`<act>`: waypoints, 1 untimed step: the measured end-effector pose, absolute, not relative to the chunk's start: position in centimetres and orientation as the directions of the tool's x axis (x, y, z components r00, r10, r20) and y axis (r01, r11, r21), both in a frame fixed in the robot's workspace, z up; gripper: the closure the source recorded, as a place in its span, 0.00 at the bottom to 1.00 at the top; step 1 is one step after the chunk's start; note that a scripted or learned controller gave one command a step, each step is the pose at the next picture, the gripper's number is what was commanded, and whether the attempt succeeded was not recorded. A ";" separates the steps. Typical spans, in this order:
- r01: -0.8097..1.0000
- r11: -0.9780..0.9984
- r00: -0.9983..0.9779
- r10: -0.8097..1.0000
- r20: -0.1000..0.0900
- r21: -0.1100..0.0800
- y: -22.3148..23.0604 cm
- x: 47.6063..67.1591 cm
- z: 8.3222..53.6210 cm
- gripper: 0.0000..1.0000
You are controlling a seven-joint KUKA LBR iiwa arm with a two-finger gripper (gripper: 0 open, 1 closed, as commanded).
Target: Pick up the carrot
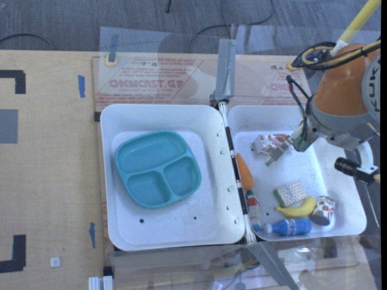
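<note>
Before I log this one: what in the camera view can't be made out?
- Claw: the arm's wrist covers it from above, so open or shut cannot be told, nor whether it touches the crumpled wrapper.
- Arm: cut off by the right edge.
- Carrot: lies against the right bin's left wall; whether it touches the wall is unclear.
- Small can: label too small to read.

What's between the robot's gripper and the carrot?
In the camera view, only bare white bin floor lies between the gripper and the carrot. A crumpled wrapper sits right by the gripper.
</note>
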State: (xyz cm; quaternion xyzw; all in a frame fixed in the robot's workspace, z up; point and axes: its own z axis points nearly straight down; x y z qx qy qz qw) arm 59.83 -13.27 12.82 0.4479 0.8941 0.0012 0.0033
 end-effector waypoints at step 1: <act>0.662 0.749 -0.749 0.662 -0.006 0.005 -11.1 52.7 8.8 0.00</act>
